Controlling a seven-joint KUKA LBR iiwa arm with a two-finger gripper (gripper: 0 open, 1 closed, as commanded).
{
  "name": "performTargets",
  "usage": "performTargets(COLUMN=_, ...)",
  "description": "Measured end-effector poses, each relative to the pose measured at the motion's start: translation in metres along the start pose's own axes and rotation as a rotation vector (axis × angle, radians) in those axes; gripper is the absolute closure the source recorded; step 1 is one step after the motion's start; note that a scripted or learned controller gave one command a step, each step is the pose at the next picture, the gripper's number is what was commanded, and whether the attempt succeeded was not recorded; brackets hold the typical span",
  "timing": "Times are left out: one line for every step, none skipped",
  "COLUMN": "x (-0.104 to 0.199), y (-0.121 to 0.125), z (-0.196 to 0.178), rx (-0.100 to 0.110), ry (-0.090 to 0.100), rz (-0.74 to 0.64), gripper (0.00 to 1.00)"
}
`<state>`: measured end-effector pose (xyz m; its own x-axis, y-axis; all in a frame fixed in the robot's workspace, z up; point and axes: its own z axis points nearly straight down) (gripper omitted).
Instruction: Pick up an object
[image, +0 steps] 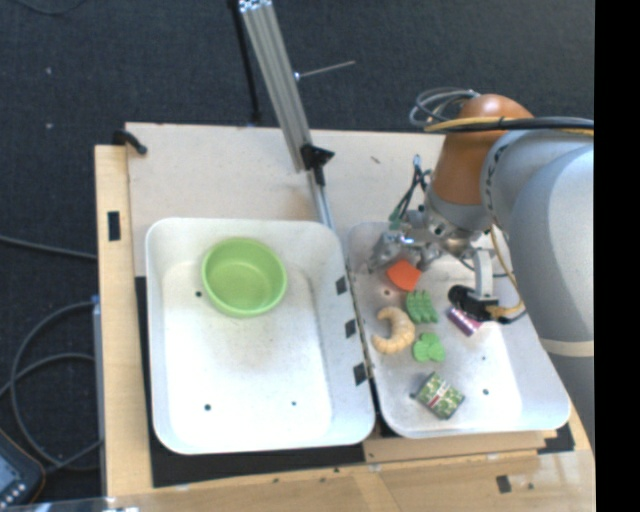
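One small orange object (403, 275) is seen lying in the right bin (520, 395), directly beneath the gripper (405, 250). Whether it is touched by the gripper's tip or merely overhung cannot be told. The state of the jaws cannot be told either: they are hidden from this high viewpoint by the wrist hardware, and whether they are apart, together or clamped on anything is not shown. Nothing is visibly gripped, so nothing is counted as held.

Just beyond the orange object, on the side away from the jaws, a green studded block (421, 306) is placed. Farther from the jaws again, a tan croissant-shaped toy (394, 330) is laid, with a rounded green piece (430, 348) just beside it. Farthest from the jaws within this bin, a small green and red packet (439, 394) is found. Well apart from the jaws, in the left bin (250, 400), a green bowl (243, 278) is set upright. The grey arm (545, 230) is extended above the bin's far corner.

The step in hand is judged to be the approach and grasp, with the orange object taken as the likely target because it is nearest the jaws. No lift is shown. For the next move, the jaws would need to be set on either side of the orange object, closed firmly, and raised straight up. Care is called for, since the green block is near enough to be nudged or caught.
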<state>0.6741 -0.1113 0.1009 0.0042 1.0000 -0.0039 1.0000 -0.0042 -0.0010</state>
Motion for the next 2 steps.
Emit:
performTargets(x=-0.001, y=0.001, z=-0.012, rx=-0.004, ry=0.001, rz=0.002, gripper=1.00)
performTargets(x=-0.010, y=-0.002, z=-0.069, rx=-0.008, ry=0.003, rz=-0.003, gripper=1.00)
